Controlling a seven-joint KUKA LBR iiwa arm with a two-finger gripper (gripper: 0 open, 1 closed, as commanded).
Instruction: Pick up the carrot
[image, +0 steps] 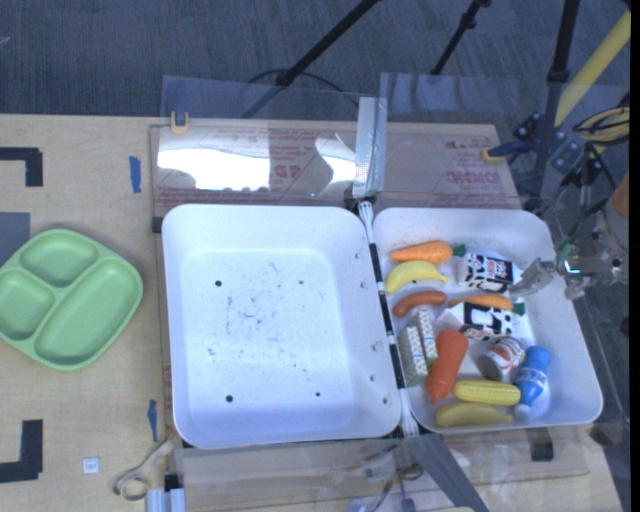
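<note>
The carrot (445, 365), a fat orange-red taper, lies in the right bin (575, 345) near its front left, pointing toward the front edge. It rests between a brown chocolate bar (416, 342) and a small can (501, 352). A smaller orange carrot-shaped piece (423, 251) lies at the back of the same bin. My gripper (537, 277) hangs over the bin's right side, by a cow-patterned carton (488, 268), well to the right of and behind the carrot. Nothing shows in its grasp.
The right bin is crowded: a banana (416, 275), a sausage (421, 298), a corn cob (487, 392), a blue bottle (533, 376) and a second carton (487, 319). The left bin (265, 315) stands beside it. A green divided plate (65, 297) sits far left.
</note>
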